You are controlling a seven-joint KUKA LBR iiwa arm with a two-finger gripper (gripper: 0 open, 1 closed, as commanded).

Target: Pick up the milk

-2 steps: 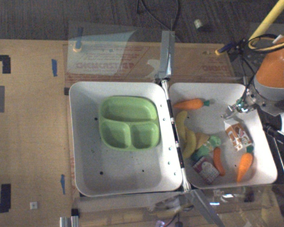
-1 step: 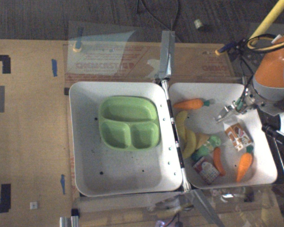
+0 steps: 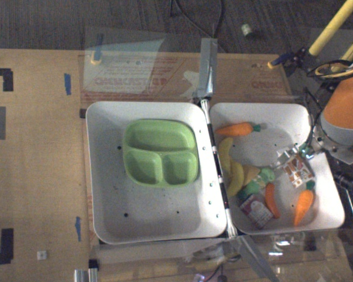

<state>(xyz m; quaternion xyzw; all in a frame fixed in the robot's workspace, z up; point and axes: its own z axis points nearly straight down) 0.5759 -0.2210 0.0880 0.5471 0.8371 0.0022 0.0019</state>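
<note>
Milk (image 3: 297,171) lies in the right bin (image 3: 265,111), close under the gripper (image 3: 295,152), a carrot (image 3: 303,205) just below it. Whether the fingers hold it, I cannot tell. Judged so, lifting remains undone.

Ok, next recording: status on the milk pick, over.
Gripper low in the right bin, fingers unclear. Small carton, likely the milk, lying just under it, not seen gripped. Carrot close beside the carton.

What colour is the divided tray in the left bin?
Light green, plain, seen in the camera view: the tray sits in the left bin.
</note>
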